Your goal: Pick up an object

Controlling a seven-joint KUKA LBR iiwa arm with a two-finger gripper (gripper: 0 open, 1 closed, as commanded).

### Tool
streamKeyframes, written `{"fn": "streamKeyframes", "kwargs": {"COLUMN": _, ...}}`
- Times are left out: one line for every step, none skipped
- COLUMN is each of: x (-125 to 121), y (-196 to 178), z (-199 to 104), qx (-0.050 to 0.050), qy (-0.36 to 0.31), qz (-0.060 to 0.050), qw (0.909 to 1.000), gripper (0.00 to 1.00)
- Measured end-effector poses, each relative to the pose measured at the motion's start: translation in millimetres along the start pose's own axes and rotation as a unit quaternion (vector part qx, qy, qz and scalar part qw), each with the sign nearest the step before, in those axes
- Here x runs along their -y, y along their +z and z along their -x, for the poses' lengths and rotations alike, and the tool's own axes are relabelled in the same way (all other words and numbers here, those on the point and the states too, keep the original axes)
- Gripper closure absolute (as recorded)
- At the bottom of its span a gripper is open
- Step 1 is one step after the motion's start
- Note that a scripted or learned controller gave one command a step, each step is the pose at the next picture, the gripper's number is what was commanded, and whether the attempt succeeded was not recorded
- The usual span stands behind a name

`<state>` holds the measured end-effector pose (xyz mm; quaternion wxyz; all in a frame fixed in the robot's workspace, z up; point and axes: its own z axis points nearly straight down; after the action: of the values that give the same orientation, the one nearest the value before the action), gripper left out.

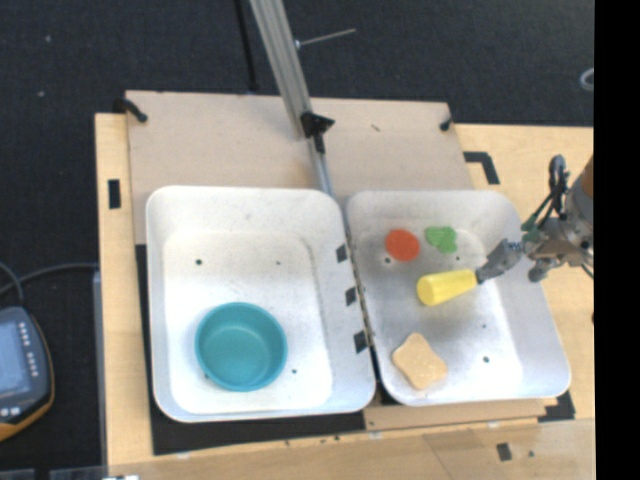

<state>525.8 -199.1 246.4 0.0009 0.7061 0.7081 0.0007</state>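
Right bin (520, 363): four objects; left bin (180, 228): one bowl (240, 345).

Matt white plastic bins (250, 208) sit on a pale wooden bench (115, 268), beside a ribbed metal rail (280, 48).

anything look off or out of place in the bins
Nothing stands out. The teal bowl sits upright in the left bin. In the right bin the orange disc, green piece, yellow piece and tan piece lie loose and apart, nothing spilled. The gripper is by the yellow piece's end.
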Motion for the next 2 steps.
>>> {"fn": "streamKeyframes", "kwargs": {"x": 0, "y": 0, "z": 0, "qx": 0.0, "qy": 0.0, "qz": 0.0, "qw": 1.0, "gripper": 0.0}}
{"fn": "streamKeyframes", "kwargs": {"x": 1, "y": 63, "z": 3, "qx": 0.0, "qy": 0.001, "qz": -0.003, "qw": 1.0, "gripper": 0.0}}
